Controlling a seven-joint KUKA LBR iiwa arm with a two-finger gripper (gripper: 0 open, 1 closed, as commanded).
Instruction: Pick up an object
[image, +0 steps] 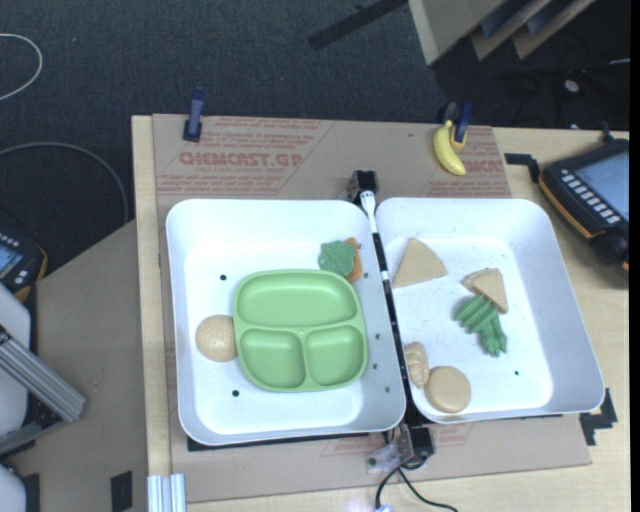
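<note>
The left bin (190, 240) holds a green divided plate (298, 329), a round tan bun (215, 338) touching the plate's left side, and a green broccoli piece (339, 257) by the plate's far right corner. In the right bin (540, 240) lie a tan wedge (418, 264), a smaller tan wedge (488, 287), a green bean bundle (482, 322), a round tan cookie (448, 388) and a small tan lump (414, 362) beside it.
A yellow banana (448, 150) rests on the cardboard behind the right bin, next to a blue clamp (462, 117). Another blue clamp (193, 115) sits at the back left. A black and orange pendant (592, 187) lies at the far right.
</note>
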